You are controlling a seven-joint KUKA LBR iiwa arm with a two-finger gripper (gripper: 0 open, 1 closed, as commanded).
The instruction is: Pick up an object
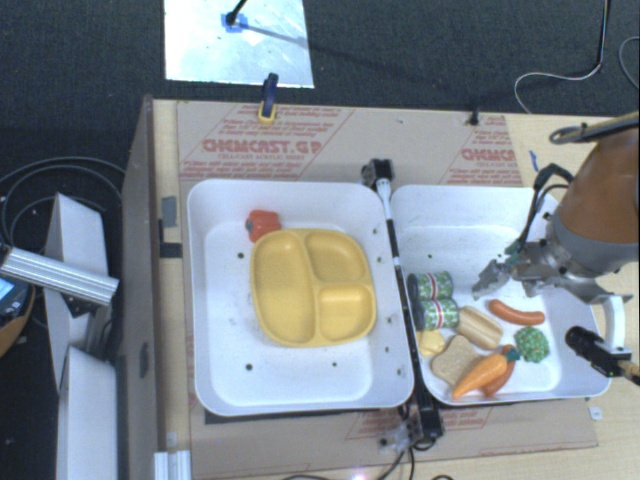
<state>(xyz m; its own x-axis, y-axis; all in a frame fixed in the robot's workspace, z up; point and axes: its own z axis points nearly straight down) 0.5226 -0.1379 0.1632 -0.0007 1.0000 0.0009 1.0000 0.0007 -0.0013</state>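
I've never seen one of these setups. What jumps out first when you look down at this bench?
A big yellow divided plate fills the left bin, with a small red item at its far corner. In the right bin, toy food crowds the near side: carrot, sausage, broccoli, two cans. The gripper hangs above them.

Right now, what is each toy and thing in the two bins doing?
yellow plate: flat in the left bin, compartments bare
red toy: lying by the plate's far-left corner
two cans: on their sides, next to each other
hot dog: lying flat
bread: flat, beside the carrot
carrot: lying flat
broccoli: resting in the bin
gripper: low over the right bin, holding nothing visible
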